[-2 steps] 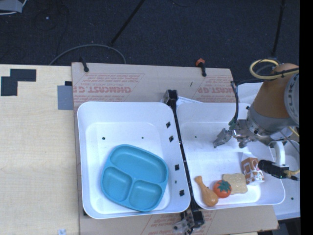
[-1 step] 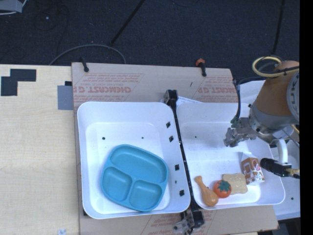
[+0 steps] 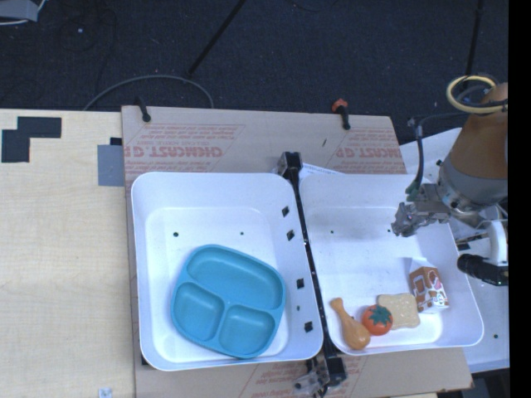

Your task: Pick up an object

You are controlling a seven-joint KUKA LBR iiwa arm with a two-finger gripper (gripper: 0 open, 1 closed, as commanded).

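- Two shallow white bins sat side by side on a cardboard sheet printed with red lettering, the left bin and the right bin meeting along a dark divider strip.
- A blue divided plate with three compartments lay flat in the left bin, toward its near side.
- A pale wooden bench top spread to the left, marked with dark rectangular patches and a grey square.
- Dark carpet with thin cables filled the far background.
- Small clamps, one red-topped, stood at the cardboard's far edge.
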